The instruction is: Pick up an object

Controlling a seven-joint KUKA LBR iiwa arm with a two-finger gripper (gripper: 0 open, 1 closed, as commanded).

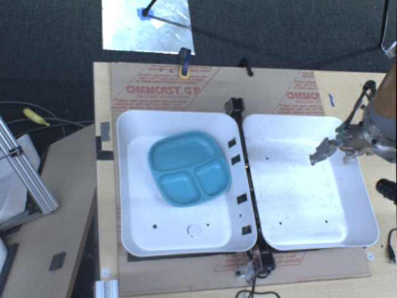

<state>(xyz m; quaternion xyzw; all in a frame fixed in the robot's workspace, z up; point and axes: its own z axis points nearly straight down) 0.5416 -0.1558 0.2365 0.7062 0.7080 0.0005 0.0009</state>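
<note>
Blue divided plate [189, 176] lying flat in the left white bin [139, 228], grey claw [324, 152] hung over the right bin [298, 228] near its upper right, nothing gripped, finger spread not discernible, both bins set on the tabletop [155, 85].

The arm [383, 113] is cut off by the right picture edge beyond the right bin [347, 185]. Gripper [322, 153] fingers above that bin are too small to resolve.
</note>
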